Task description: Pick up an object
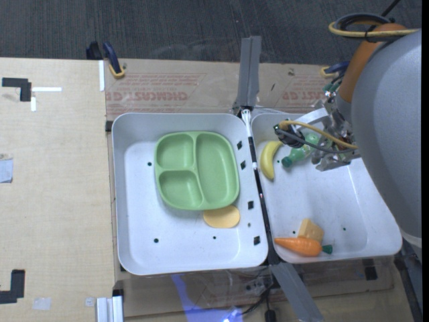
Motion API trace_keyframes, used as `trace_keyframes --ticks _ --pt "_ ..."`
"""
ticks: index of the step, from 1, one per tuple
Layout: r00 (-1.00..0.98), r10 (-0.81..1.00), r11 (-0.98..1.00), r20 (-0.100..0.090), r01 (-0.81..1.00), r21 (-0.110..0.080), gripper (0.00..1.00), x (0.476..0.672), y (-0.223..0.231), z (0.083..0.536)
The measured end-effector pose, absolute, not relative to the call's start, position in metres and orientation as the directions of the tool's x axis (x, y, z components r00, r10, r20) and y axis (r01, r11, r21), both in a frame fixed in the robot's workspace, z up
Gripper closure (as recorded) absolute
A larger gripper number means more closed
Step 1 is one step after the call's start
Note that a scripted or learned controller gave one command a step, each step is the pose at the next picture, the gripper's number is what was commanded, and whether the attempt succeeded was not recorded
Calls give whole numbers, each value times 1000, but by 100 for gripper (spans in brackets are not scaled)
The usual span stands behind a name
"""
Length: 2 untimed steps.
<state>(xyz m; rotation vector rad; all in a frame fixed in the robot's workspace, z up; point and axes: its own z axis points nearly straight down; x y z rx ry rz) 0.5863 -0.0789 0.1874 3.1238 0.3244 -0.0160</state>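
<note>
Arm (392,133): we see it come in from the right, a big grey body over the right bin's (338,203) far side, w/ the orange band (360,58) up top. It slants down & left toward the bin's far-left corner.
Hand (326,154): low inside the right bin, near the far wall, pointing left toward the banana.
Hand state: we can't tell if it's spread or pressed together, as the metal parts blur into each other from this angle.
Hold/contact: we see nothing clearly pinched. A small green piece (295,156) sits right at the hand's left tip; touching or just beside, we can't say.
Banana (269,159): just left of the green piece, by the bin's left wall, curved & lying flat.
Carrot (298,246): near edge of the right bin, well apart from the hand, w/ a yellow wedge (310,230) touching its far side.
Left bin (181,243): green divided plate (198,170) in the middle, w/ a flat yellow disc (222,218) at its near rim.
Tabletop (53,200): pale wood, left of both bins.
</note>
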Motion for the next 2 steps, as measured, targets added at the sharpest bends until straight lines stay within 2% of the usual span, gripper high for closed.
trace_keyframes --ticks 1,2 --pt "974 225 -974 -10 225 -3 100 510 -103 127" --pt "977 215 -977 -8 215 -2 100 489 -156 197"
